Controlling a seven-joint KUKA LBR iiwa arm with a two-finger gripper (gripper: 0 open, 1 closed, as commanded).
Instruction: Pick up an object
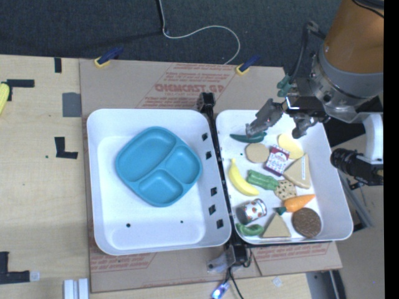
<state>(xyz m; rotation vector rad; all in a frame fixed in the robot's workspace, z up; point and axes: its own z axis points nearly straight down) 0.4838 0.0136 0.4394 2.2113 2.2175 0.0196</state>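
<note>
White bins: two side by side; left bin bears a blue tray, right bin a heap of toy food.
Arm: cut off at the top right corner, only grey wrist and orange band visible.
Gripper: fingers spread apart over the right bin's far end, nothing between them.
Green pepper: half hidden under the left finger.
Packet: purple, label too small to read.
Can: lying down, print unclear.
Cardboard: red lettering, blurred, unreadable.
Banana: near the divider.
</note>
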